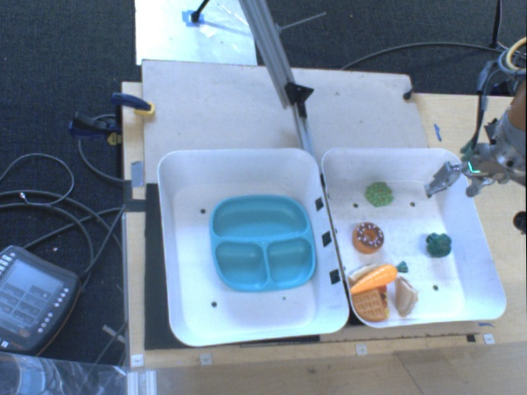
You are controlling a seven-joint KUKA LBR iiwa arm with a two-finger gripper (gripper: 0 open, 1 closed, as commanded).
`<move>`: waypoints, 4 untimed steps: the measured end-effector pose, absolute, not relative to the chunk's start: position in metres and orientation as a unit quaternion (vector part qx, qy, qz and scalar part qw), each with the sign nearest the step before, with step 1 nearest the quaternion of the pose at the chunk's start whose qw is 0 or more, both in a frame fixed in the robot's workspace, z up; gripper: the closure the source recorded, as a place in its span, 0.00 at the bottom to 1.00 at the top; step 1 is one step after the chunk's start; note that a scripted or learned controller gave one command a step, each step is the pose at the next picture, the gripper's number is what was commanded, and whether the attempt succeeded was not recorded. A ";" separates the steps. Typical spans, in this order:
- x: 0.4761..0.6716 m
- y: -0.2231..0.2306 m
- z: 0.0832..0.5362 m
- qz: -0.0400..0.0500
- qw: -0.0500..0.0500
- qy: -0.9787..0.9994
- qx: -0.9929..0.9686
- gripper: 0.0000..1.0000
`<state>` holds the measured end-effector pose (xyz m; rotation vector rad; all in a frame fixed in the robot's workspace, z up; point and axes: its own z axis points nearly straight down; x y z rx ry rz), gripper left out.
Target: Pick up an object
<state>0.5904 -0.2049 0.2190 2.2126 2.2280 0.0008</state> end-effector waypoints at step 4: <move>0.587 -0.197 0.102 0.001 0.002 0.708 0.706 1.00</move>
